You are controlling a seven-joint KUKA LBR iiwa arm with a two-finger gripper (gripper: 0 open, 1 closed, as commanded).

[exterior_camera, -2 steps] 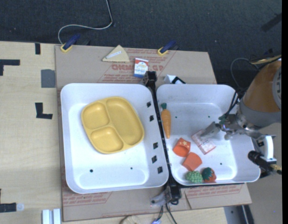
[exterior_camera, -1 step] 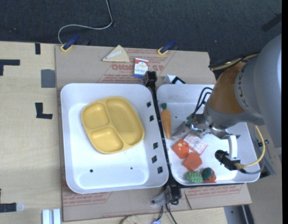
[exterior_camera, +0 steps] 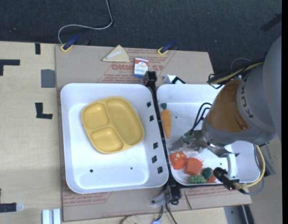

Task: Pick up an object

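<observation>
Lying lengthwise along the bin's left wall, carrot (exterior_camera: 166,122), leafy end seemingly up.

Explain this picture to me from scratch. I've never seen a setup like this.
One camera looks down at a slant on a bench with two shallow white bins. The big grey and orange shape on the right is a robot arm; its gripper hangs low over the right bin. That bin holds a toy carrot, two red-orange pieces and a green piece. The left bin holds a yellow divided plate. Nothing shows clearly between the fingers, so I cannot say anything is held.
</observation>
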